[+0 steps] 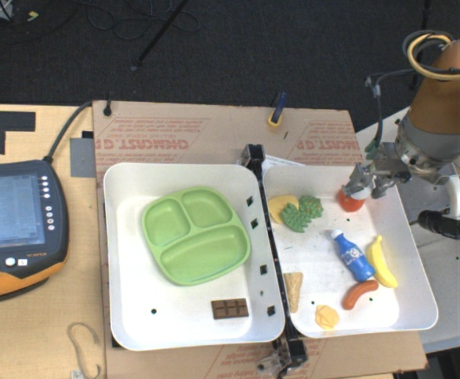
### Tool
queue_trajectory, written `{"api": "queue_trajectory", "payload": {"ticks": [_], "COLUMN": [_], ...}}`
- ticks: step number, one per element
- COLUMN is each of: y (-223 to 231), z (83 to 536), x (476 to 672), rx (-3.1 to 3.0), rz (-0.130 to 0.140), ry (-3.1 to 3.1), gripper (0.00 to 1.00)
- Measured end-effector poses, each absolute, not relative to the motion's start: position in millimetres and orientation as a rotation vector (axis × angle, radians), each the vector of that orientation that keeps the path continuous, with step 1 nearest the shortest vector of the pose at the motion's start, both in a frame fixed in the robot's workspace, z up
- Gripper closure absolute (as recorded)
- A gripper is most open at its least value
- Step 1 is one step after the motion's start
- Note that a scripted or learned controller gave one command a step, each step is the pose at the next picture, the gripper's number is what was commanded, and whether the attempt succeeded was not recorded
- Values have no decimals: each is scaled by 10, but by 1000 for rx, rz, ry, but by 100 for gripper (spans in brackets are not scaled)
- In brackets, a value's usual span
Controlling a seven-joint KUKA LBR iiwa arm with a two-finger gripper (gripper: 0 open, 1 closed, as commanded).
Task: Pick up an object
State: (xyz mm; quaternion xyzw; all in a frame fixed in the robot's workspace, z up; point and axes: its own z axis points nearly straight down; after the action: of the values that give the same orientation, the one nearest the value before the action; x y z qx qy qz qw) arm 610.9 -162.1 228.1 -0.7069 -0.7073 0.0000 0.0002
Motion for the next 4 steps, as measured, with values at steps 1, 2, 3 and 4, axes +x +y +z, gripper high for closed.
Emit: {"api": "queue_trajectory", "payload": {"ticks": [1,2,3,4], "y": [-1084,-632,-139,-118], "z": [2372,2261,2369,2369], "x": [6172,6239,6187,6213], "rx": [-2217,-2216,-2215,-2219], "rz": [0,3,2,2], "ry": [-2224,-2221,-2223,-2220], "gripper": [100,100,100,100]}}
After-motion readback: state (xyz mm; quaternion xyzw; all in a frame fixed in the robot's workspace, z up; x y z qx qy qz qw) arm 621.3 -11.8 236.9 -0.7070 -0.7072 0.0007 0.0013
